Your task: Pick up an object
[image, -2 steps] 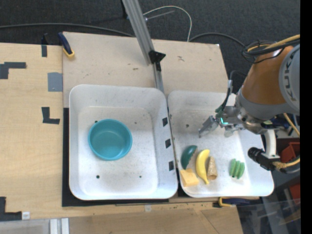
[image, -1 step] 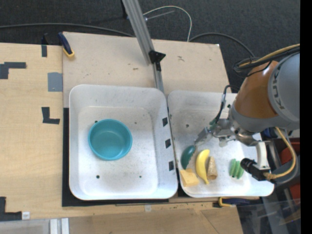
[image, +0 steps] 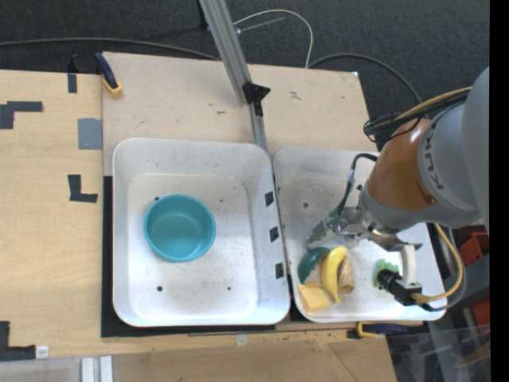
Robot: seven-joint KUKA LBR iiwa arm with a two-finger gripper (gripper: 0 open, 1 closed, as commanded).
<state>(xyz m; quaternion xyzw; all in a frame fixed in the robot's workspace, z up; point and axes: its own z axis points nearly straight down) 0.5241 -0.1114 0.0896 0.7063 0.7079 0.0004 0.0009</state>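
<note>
Over the right bin, the gripper hovers just above the banana and green thing; honestly can't tell its state. Looks like the approach step, so next it needs to drop straight down.

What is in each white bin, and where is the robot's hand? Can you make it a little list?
left bin: a teal bowl, upright, near its middle
right bin: a banana, a yellow block, a dark green thing and a small green thing, all toward the near end
arm: comes in from the right, over the right bin
gripper: low over the right bin, just above the banana
held: nothing that can be seen
</note>
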